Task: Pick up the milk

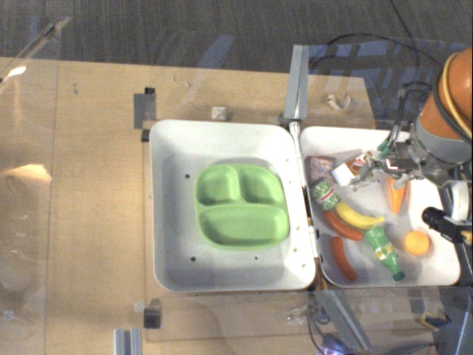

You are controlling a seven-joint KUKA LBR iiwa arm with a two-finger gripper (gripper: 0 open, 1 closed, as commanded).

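Looking down on a pale wooden bench [81,198] over grey carpet, bearing two shallow white bins side by side. Keeping a green divided plate [241,205] in the bin on the view's left [170,257]. Crowding the bin on the view's right [436,276] with toy foods: a small white milk carton [341,174] near the far inner corner, just beside a dark red packet [320,167] and a green-and-white can [324,194], with a banana [359,217], two sausages [344,260], a green bottle [384,248], an orange [417,242] and a carrot [397,195] lying nearer the camera and farther right. Reaching in from the right with the grey, orange-banded arm [454,98], and placing the gripper [366,172] over the far part of that bin, just beside or touching the milk carton on its right side. Not showing clearly whether spread, pressed together or pinching anything; cannot tell at this resolution. Judging the step in hand as the approach and alignment on the carton, with no lift yet evident. Calling next for centring over the carton, descending without nudging it toward the packet or the can, closing across its narrow sides, then raising straight up. Treating the tight clutter and the nearby bin wall as the main risks to a clean grasp.
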